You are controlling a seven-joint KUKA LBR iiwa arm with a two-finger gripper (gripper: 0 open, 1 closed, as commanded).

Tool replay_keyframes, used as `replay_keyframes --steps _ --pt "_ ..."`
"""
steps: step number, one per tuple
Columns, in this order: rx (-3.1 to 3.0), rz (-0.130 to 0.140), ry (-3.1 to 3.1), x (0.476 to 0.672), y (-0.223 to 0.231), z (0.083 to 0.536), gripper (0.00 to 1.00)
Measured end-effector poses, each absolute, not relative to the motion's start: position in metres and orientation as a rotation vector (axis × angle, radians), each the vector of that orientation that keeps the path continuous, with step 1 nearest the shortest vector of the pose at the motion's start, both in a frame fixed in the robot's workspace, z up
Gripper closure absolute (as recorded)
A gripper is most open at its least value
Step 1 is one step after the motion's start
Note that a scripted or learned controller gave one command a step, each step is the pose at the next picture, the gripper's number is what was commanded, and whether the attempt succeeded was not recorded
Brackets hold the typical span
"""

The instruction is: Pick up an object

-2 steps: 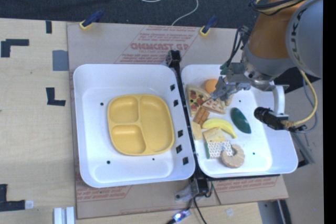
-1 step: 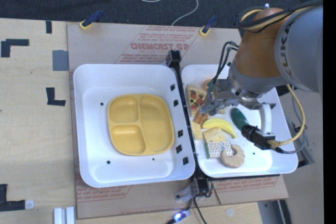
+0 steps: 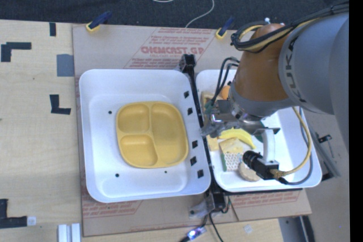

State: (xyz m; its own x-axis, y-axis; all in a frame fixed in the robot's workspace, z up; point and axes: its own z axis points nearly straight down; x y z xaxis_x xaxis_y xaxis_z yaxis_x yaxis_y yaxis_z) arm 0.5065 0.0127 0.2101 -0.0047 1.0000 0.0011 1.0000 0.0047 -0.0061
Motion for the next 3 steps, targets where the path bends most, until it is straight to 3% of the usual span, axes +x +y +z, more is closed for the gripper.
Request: replay_keyframes --steps 1,3 --pt "-2.214 0.004 -2.223 0.493 0.037 0.215 1.0" --pt "-2.218 0.004 -2.221 0.488 0.032 0.232 1.0"
